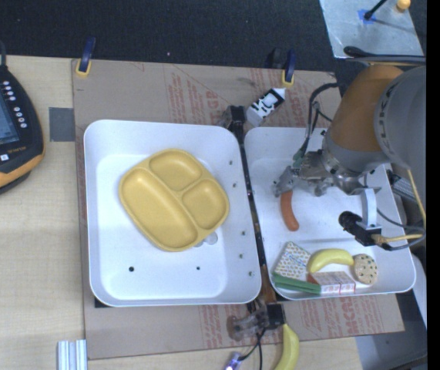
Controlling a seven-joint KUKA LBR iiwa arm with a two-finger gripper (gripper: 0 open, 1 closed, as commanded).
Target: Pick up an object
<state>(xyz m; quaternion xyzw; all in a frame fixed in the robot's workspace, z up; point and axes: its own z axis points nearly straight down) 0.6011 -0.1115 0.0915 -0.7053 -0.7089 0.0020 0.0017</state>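
Note:
In the right bin, an orange-red sausage-shaped toy lies near the middle. My gripper hangs right above its upper end, reaching in from the right. At the bin's front lie a yellow banana, a round cookie, a speckled cracker, a green stick and a red-and-white packet. Nothing shows between the fingers.
The left bin bears a yellow divided plate. A teach pendant rests at the far left of the bench. Another banana lies below the bins. Clamps and a black-white tag stand at the back edge.

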